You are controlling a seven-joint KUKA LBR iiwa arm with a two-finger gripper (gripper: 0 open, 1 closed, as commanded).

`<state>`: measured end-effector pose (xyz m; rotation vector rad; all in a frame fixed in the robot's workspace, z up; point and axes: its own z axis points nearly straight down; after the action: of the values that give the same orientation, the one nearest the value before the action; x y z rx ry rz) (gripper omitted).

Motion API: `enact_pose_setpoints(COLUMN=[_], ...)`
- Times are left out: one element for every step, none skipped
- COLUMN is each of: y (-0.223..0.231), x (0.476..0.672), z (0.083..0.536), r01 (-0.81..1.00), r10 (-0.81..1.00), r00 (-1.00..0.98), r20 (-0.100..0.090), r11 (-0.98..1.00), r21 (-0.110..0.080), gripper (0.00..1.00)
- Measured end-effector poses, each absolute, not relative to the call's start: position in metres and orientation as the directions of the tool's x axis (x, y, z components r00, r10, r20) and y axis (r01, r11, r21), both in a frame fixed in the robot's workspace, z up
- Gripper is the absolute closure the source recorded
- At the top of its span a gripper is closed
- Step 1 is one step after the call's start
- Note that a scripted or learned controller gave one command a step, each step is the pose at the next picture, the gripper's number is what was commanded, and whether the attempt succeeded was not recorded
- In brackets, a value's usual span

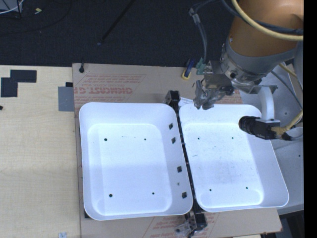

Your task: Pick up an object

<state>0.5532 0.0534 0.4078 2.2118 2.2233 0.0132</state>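
My gripper hangs below the grey wrist and the orange band, at the back left corner of the right bin. It sits just over that bin's far rim, close to the divider between the two bins. I make out no object between it and the white floor beneath. The left bin lies beside it, showing its white floor with small dark holes.
A black cylindrical part on a white bracket juts over the right bin's right rim. Black clips run along the seam between the bins. A small blue and yellow item lies on the cardboard behind the bins. Cables hang by the wrist.
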Motion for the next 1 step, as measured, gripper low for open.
enact_pose_setpoints(y=[0.0532], x=[0.6024], z=[0.3038], r01=[1.000], r10=[1.000], r00=[0.000], r20=[-0.002], r11=[0.000], r21=[-0.009], gripper=[1.00])
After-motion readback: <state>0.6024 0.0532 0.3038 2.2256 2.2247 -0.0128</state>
